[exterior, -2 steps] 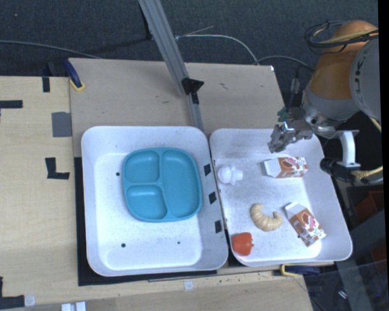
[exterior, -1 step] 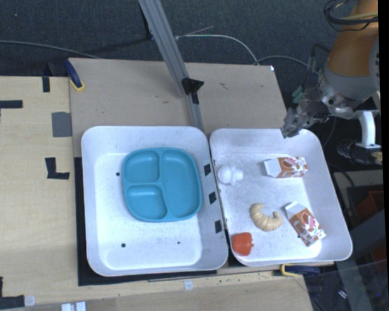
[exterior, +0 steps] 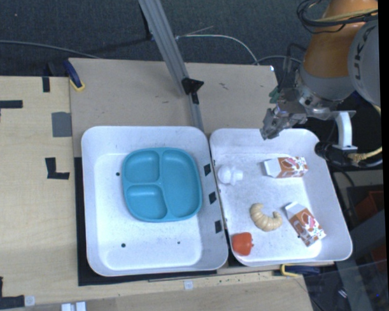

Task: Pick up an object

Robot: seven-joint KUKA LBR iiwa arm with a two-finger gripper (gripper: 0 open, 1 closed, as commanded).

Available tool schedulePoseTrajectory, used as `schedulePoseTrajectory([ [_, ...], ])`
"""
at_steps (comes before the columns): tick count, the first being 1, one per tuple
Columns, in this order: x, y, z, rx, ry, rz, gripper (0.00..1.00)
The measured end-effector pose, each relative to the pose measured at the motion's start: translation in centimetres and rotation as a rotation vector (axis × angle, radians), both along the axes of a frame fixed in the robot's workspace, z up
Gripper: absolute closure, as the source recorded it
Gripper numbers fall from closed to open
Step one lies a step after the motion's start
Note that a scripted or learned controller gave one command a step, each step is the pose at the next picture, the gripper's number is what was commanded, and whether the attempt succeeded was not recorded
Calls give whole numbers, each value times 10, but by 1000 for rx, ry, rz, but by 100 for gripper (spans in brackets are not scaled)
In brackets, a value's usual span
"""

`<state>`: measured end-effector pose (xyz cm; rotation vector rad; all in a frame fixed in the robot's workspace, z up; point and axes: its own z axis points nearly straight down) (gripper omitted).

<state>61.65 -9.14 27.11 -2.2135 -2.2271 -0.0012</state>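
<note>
Jaws pressed together on nothing, as we read them, the gripper (exterior: 271, 131) poised over the right bin's far rim.

From the left we see a blue divided plate (exterior: 162, 185) in the left bin (exterior: 102, 250); in the right bin (exterior: 334, 242) lie a small white object (exterior: 226, 175), a red piece (exterior: 243, 243) at the near-left corner, a croissant (exterior: 265, 218), and two small cartons (exterior: 285, 166) (exterior: 305, 223), all apart from the gripper.

The white bins (exterior: 96, 251) look like matt plastic, faintly speckled. Inside the left one, the blue divided tray (exterior: 162, 185) is smooth plastic with a soft sheen. Beneath the bins, the bench (exterior: 128, 90) looks like pale, matt wood board.
</note>
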Motion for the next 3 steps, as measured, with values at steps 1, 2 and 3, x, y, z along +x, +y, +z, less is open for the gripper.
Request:
schedulePoseTrajectory([
  [1, -14, 47, -12, -1, 2, -1, 100],
  [2, -24, 93, -27, -1, 3, -1, 100],
  [3, -27, 145, -44, -1, 3, 0, 100],
])
